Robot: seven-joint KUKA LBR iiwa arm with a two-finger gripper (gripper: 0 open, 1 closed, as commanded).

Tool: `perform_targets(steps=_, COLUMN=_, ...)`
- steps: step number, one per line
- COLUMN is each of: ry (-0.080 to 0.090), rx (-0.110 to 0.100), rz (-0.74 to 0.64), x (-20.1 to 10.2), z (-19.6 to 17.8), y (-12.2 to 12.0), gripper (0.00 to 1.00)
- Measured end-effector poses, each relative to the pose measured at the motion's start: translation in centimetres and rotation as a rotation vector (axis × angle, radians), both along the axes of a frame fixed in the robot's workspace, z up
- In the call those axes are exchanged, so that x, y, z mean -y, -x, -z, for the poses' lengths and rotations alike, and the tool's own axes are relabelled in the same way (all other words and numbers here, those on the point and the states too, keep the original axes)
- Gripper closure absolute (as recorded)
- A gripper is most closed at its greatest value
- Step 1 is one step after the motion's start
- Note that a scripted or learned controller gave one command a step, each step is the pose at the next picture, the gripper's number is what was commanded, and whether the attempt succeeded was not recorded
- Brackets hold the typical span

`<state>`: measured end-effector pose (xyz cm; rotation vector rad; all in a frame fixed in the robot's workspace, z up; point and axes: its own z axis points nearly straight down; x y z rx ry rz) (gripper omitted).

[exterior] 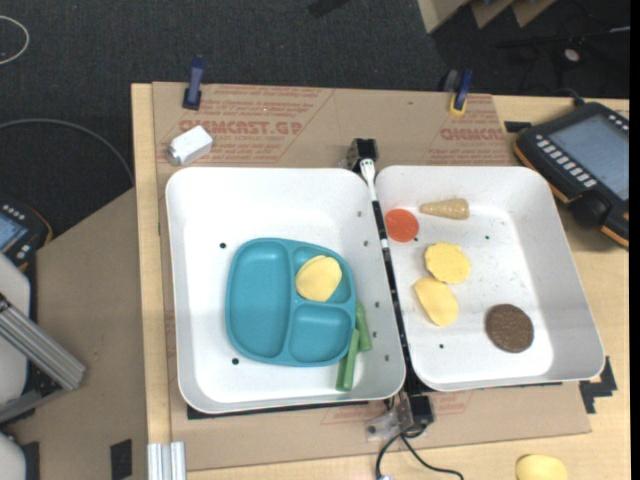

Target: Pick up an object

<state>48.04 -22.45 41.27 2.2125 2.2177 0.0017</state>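
I see the left bin (190,268) with a teal divided plate (262,303); a yellow piece (319,278) lies in its upper right compartment; a green stick (352,353) leans on its right edge; the right bin (560,268) has a brown disc (509,327), two yellow pieces (447,263) (437,302), an orange disc (402,225), a tan cone (445,208); about the pincer I cannot tell.

A black handheld controller (585,163) lies right of the bins; clamps (194,83) pin the cardboard (300,118).

Yellow piece (319,278) flat in teal tray (262,308), green stalk (352,353) beside it, left bin (195,268)
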Motion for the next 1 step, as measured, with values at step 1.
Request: perform_targets(steps=1, ry=-0.002, rx=0.012, rz=-0.008, x=-7.50, z=-13.14, y=-1.75, gripper=1.00)
